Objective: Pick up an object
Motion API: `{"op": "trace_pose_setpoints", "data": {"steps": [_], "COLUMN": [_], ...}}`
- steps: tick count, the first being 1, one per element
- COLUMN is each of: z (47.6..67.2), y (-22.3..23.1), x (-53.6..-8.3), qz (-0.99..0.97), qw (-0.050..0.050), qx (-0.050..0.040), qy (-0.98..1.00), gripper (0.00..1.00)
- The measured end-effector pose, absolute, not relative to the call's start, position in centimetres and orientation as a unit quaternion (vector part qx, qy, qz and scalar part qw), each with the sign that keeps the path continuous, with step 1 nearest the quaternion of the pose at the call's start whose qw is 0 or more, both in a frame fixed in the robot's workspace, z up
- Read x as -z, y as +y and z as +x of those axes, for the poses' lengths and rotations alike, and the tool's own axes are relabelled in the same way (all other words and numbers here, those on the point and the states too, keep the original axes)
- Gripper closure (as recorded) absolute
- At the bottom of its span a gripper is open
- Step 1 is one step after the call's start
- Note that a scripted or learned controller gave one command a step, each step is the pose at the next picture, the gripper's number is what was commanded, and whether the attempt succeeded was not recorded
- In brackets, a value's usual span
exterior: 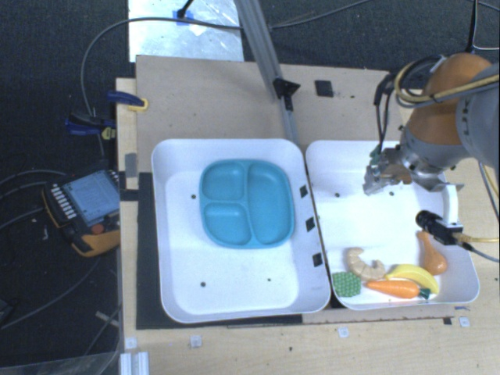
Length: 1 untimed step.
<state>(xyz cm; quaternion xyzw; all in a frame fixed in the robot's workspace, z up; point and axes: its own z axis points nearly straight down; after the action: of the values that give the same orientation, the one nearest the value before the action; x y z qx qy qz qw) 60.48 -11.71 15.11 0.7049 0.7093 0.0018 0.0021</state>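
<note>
Clustered along the right bin's [328, 170] near edge lie an orange plastic carrot [393, 288], yellow banana [413, 274] and beige shrimp [364, 264]. Over the far edge hovers the two-finger gripper [378, 180], carrying nothing, its spread impossible to judge. Best to travel toward the near-right corner, then descend squarely over the carrot, clear of its neighbours

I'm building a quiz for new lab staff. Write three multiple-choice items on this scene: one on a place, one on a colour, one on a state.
1. Where do the toy foods lie?
A. left bin
B. right bin's near end
C. the bench

2. What colour is the divided plate?
A. blue
B. red
C. white

3. What lies on the plate?
A. carrot
B. banana
C. nothing

Key: 1 B, the carrot and banana sit in the right bin; 2 A, the plate is blue; 3 C, its compartments are bare.
</note>
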Motion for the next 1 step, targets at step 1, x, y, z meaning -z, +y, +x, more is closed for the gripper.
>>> {"op": "trace_pose_setpoints", "data": {"steps": [1], "z": [59.99], "y": [-11.55], "x": [-21.22], "qz": [0.705], "qw": [0.002], "qx": [-0.0012], "qy": [0.709], "gripper": [1.0]}}
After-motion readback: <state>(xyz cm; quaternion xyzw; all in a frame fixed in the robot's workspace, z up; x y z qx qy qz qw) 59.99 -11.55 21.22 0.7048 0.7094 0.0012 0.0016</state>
